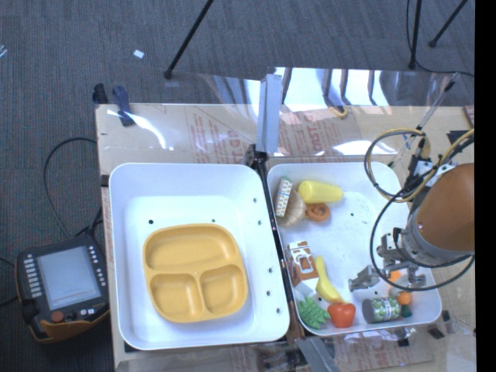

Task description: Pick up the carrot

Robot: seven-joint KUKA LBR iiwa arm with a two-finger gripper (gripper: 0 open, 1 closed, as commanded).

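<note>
I see pincer (370,277) low in right bin (353,178), fingers apart (nothing between), beside what may be carrot (397,277).

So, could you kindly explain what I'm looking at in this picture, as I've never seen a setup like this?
One camera looks down at a slant on a bench with two white bins. The left bin holds a yellow divided plate. The right bin holds toy food: corn, a banana, a tomato, a can and more. The grey and orange shape is a robot arm; its gripper hangs low over the right bin. An orange piece beside it may be the carrot; I can't see it held.
</note>
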